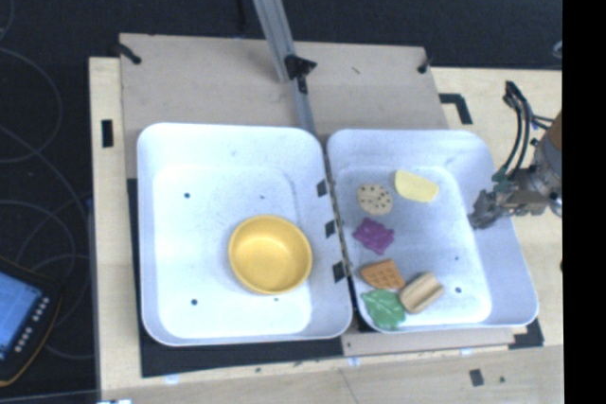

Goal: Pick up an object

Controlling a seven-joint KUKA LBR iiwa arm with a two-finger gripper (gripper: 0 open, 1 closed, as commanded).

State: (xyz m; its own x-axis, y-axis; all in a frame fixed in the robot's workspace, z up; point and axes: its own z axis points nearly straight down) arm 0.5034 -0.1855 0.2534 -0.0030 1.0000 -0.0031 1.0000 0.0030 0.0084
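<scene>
Nearest the camera, at the front edge of the right bin [492, 232], lie a green piece [383, 307] and a tan roll [421, 291], touching or nearly touching each other. Just behind them sits an orange waffle-like piece [382, 275], close against the green one. Further back along the same side of the bin is a purple piece [373, 235], then a round cookie [375, 198] with dark spots, and beside the cookie, toward the back wall, a yellow wedge [416, 186]. All six things keep to the left half of that bin, near the divider between the two bins, and none is lifted.

At the right bin's right rim hangs the gripper [485, 209], grey and small in the view, well apart from every one of the objects. Nothing shows between its fingers; how far they are spread I cannot tell from this angle. Cables [518, 123] loop up behind the wrist.

Across the divider, the left bin [189, 166] holds a yellow bowl [270, 253], upright, toward its front right part. A grey metal pole [268, 0] slants up from behind the bins across the bench [109, 203].
</scene>
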